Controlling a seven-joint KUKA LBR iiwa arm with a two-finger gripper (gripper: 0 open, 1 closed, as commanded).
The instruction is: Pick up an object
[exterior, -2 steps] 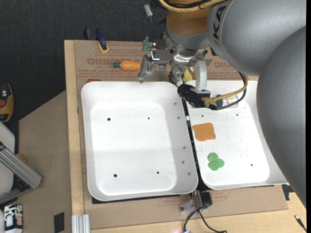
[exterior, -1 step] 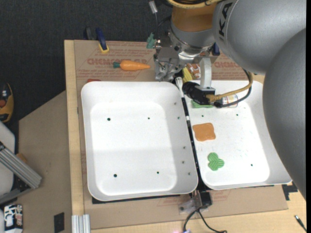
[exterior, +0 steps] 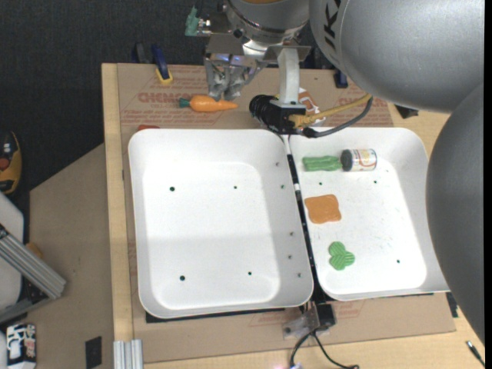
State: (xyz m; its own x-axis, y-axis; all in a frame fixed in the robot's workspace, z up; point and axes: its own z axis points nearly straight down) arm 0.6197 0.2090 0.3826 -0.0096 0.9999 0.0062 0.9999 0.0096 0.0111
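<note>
Your bench is a brown board against a dark backdrop, with two white bins side by side at the centre of the frame and a blue clamp at the board's top edge. The left bin holds nothing. The right bin holds a green roll with a small bottle just beside it, an orange square below them, and a green blob lower still.

The nearest thing to pick is a carrot. It lies flat on the bare board at upper centre, outside both bins, just above the left bin's top rim. The gripper hangs right over it. From this slant you cannot tell whether the gripper is spread or closed, or whether it has the carrot at all.

Watch for these risks. The carrot is slim and tapered, so a grip near its tip could squeeze it out sideways. It also sits on hard board, so coming down too far would jam the gripper. A nudge could roll it toward the bin rim or off the board's back edge.
</note>
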